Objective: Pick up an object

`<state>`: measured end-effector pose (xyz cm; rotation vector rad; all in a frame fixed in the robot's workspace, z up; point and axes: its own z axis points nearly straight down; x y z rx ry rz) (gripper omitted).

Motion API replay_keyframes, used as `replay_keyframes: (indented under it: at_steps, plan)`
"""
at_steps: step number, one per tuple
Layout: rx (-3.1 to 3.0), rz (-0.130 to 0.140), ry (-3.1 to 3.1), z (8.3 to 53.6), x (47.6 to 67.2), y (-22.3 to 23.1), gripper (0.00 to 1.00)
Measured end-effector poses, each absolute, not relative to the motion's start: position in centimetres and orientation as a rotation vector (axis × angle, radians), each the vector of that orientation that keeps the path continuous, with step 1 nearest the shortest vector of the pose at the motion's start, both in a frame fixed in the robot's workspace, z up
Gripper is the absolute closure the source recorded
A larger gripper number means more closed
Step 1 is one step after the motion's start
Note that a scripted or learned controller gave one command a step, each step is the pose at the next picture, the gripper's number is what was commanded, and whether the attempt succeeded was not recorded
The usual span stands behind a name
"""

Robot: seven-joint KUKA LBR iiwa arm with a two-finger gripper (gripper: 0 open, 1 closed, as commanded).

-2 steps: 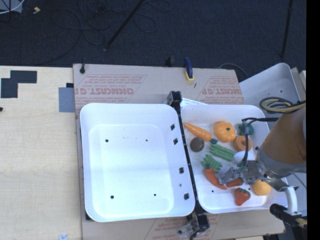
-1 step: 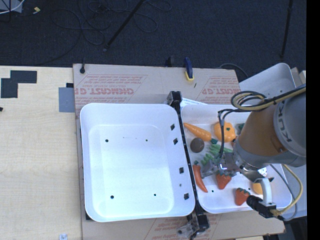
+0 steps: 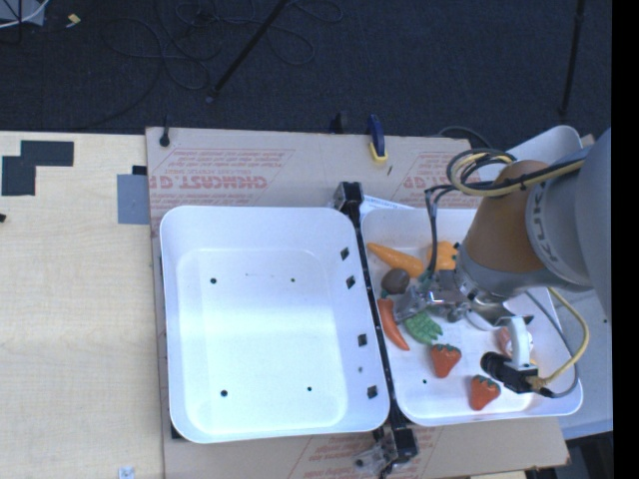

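My gripper (image 3: 433,299) reaches down into the right bin (image 3: 559,403), near its middle. Just below it lies a green leafy toy (image 3: 423,328), and a brown round piece (image 3: 395,281) sits to its left. An orange carrot (image 3: 396,258) and another orange piece (image 3: 443,255) lie just behind it. A long red pepper (image 3: 392,325) rests against the bin's left wall. Two red strawberries (image 3: 445,359) (image 3: 483,393) lie toward the front. I see nothing lifted off the bin floor.
The left bin (image 3: 175,267) stands beside the right one, with a black divider (image 3: 363,297) between them. The arm's grey body and orange band (image 3: 509,233) cover the right bin's back right. A red and white piece (image 3: 515,341) lies near the right wall.
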<state>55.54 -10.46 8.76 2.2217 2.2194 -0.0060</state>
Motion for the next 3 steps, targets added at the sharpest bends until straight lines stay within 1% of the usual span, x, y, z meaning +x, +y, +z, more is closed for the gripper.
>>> replay_keyframes:
  at_steps: [1, 2, 3]
  plan:
    - [2.219, -0.002, 2.225, 8.7, 61.2, -13.8, 0.00]
    - [2.219, -0.004, 2.227, 8.7, 64.4, -16.1, 0.00]
    - [2.223, -0.008, 2.228, 8.6, 64.3, -10.1, 0.00]
